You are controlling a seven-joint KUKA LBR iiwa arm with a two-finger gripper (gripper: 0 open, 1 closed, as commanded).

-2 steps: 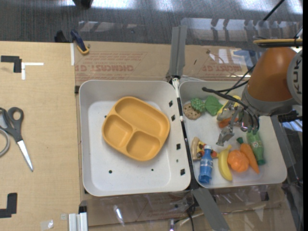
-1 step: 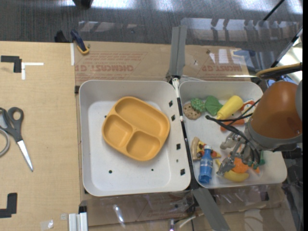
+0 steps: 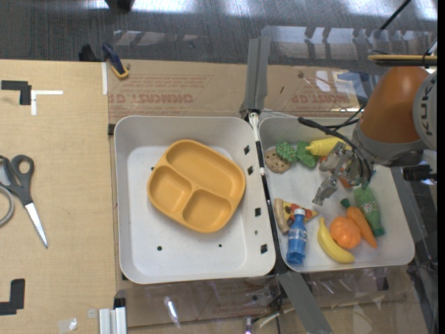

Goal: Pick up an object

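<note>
Two white bins sit side by side on the bench. The left bin (image 3: 132, 207) holds a yellow tray (image 3: 197, 185) with three compartments, lying flat near the bin's middle. The right bin (image 3: 400, 252) holds the toys: a cookie (image 3: 277, 161) and a green piece (image 3: 295, 152) at the far left corner, a yellow piece (image 3: 324, 146) just beside them, a pizza slice (image 3: 286, 213) and a blue bottle (image 3: 297, 237) along the left wall, the bottle's cap overlapping the slice. A banana (image 3: 332, 243), an orange (image 3: 345, 232), a carrot (image 3: 362, 225) and a green bottle (image 3: 370, 210) cluster at the near right, touching one another. The arm (image 3: 393, 110) reaches in from the right. The gripper (image 3: 335, 180) hangs over the bare bin floor, between the yellow piece and the orange; its fingers (image 3: 324, 192) stand spread, with nothing between them. Scissors (image 3: 25, 193) lie on the bench, well apart to the left.
</note>
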